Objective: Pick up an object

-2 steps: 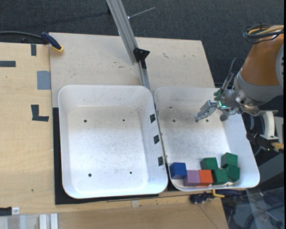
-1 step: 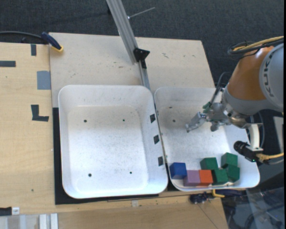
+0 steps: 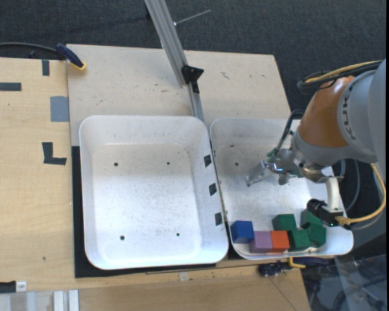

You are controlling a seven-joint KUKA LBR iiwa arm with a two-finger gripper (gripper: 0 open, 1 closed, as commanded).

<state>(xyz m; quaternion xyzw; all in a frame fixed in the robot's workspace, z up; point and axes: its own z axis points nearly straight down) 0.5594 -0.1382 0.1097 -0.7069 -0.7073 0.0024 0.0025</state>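
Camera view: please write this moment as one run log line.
tool: above right bin, nothing held | blocks: clustered at near edge | left bin: untouched | pick: not done

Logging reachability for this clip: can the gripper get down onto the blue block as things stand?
Probably yes. The gripper hangs over the right bin, and the blue block lies uncovered at the near-left end of the block cluster, top exposed.
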